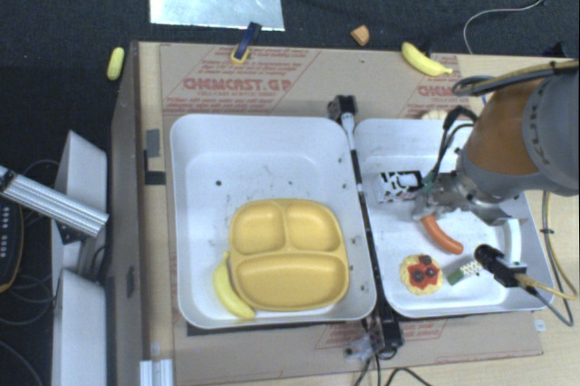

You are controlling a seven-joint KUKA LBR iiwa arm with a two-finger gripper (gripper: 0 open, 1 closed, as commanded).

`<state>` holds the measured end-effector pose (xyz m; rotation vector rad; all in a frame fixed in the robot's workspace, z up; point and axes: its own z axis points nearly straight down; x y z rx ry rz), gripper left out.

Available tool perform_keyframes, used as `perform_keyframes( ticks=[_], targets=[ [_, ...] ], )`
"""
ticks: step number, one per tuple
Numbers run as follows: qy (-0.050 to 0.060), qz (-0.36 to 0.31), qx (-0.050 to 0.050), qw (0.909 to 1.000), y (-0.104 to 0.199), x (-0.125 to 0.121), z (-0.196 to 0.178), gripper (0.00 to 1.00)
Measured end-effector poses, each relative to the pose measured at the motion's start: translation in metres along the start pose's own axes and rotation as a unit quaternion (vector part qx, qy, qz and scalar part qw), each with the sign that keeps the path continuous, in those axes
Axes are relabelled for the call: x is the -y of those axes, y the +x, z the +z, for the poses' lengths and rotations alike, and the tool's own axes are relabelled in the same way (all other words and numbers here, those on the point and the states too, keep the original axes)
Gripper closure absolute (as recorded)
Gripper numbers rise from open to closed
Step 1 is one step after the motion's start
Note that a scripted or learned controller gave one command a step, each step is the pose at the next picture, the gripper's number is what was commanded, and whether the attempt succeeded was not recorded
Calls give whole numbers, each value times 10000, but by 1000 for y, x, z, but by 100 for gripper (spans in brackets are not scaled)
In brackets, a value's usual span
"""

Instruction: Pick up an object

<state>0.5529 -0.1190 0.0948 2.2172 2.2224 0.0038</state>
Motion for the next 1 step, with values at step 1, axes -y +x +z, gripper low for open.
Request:
perform_keyframes(
  ticks=[1],
  targets=[
    [2,-4,-2,10000,52,40,-90,100]
  ],
)
